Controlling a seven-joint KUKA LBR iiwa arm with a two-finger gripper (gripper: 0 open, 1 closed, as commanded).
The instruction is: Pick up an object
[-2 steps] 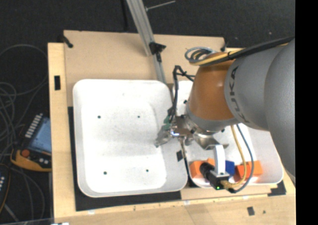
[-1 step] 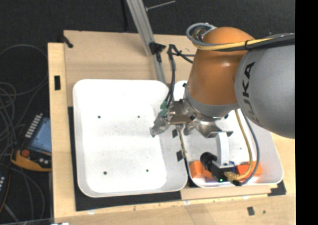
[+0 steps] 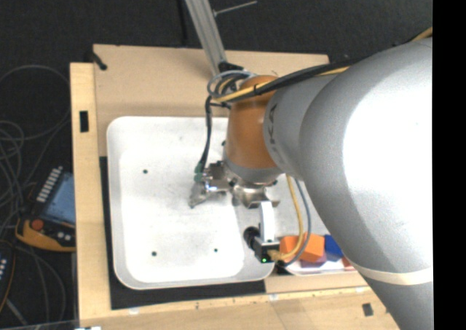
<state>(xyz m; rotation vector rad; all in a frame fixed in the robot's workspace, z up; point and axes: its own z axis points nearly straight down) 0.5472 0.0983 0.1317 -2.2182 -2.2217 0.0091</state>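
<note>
The grey arm with its orange band point(image 3: 247, 128) reaches in from the right and hangs over the right side of the left white bin point(image 3: 145, 241). My gripper point(image 3: 211, 189) sits below the band, low over that bin's floor near its right wall. An orange object point(image 3: 312, 248) and a blue object point(image 3: 333, 246) lie together in the right bin, at its near-left corner and mostly hidden under the arm. Nothing shows in the gripper's grasp.
The left bin's floor shows a few small dark specks point(image 3: 145, 172). A metal rail point(image 3: 200, 12) rises behind the bins. Cables and a hand-held controller point(image 3: 51, 208) lie off the bench at the left. The arm's bulk covers most of the right bin.
</note>
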